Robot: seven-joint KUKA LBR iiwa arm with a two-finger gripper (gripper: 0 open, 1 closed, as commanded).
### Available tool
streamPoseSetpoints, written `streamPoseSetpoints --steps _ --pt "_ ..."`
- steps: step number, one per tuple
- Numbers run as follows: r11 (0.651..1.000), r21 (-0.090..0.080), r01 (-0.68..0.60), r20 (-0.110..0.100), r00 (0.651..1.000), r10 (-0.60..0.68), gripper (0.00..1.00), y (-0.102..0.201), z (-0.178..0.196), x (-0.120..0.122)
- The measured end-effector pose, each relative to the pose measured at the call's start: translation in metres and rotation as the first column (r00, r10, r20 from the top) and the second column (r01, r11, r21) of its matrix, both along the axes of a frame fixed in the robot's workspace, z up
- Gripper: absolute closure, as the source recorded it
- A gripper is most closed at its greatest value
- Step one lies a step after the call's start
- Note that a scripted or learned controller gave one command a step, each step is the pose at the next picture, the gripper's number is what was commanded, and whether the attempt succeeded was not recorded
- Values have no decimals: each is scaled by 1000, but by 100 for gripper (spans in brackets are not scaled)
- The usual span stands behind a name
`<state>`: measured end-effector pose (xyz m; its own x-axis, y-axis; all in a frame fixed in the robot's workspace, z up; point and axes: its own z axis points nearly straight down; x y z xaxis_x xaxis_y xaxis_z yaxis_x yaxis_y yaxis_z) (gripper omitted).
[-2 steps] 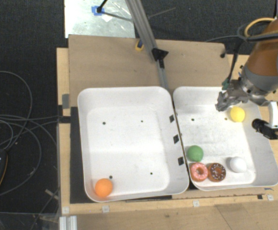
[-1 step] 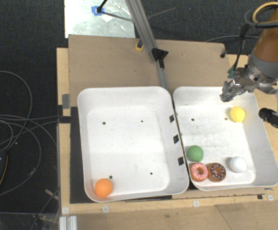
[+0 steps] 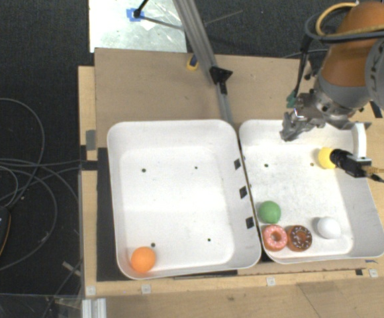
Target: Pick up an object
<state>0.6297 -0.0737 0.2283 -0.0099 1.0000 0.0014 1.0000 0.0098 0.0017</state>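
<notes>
I am holding the gripper (image 3: 291, 132) over the far edge of the right bin (image 3: 371, 234); I cannot tell its state. It is carrying nothing that I can see. The candidates are lying well apart from it: yellow ball (image 3: 325, 158) nearby, green ball (image 3: 269, 211), pink doughnut (image 3: 275, 238), brown doughnut (image 3: 300, 238) and white ball (image 3: 328, 228) crowded at the near wall. Risk: balls rolling off, neighbours jamming the descent.

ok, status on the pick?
Hand over right bin's far edge, nothing seen in it. Yellow ball nearest, apart from it. Green ball, two donuts, white ball at near end. Path clear.
</notes>
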Motion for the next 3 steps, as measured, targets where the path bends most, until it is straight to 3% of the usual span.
streamPoseSetpoints --steps 3 --pt "1000 0 0 0 1000 0 100 161 8 -3"
